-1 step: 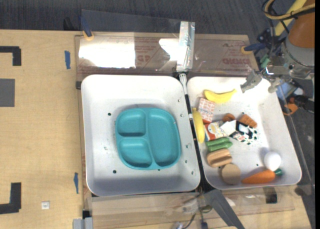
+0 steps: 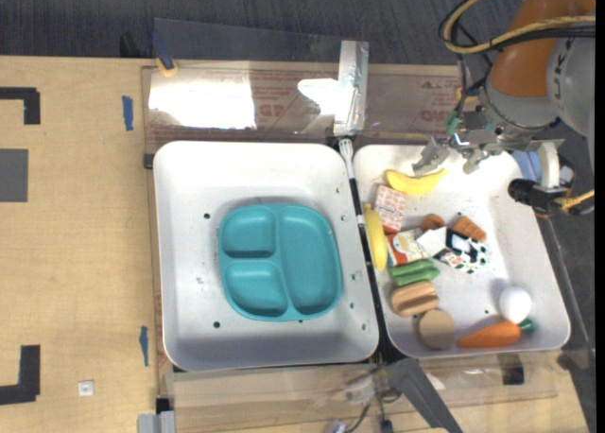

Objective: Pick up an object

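Note:
My gripper hangs over the far edge of the right bin, open, with nothing between its fingers. Just below and left of it lies a yellow banana, apart from the fingertips. Further down the bin are a pale snack packet, a long yellow piece, a red and white packet, a green vegetable, a hot dog bun, a round brown cookie, a carrot and a white egg.
The left bin holds a teal divided plate. A clear upright panel stands behind the wall between the bins. Yellow and black cables loop above the wrist. A brown toy and a black-and-white piece lie mid-bin.

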Motion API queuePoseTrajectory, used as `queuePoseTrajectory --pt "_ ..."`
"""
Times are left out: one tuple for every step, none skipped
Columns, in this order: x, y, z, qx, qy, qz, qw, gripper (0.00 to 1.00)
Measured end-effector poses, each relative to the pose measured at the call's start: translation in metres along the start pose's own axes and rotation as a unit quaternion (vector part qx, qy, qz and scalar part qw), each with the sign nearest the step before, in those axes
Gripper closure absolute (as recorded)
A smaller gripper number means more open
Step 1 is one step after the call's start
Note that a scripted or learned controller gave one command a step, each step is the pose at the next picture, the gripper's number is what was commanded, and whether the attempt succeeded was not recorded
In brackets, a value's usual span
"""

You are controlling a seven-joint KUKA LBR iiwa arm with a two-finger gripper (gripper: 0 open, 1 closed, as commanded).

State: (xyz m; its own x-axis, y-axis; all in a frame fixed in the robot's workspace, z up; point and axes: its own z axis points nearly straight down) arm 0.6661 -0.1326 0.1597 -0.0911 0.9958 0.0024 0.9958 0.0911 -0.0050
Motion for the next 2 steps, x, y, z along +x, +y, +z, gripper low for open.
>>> queuePoseTrajectory --pt "0.004 0.002 -0.003 -0.003 -0.002 -0.166 0.9862 0.0" --pt "-0.019 0.0 -0.032 -0.005 -0.002 -0.004 1.0 0.0"
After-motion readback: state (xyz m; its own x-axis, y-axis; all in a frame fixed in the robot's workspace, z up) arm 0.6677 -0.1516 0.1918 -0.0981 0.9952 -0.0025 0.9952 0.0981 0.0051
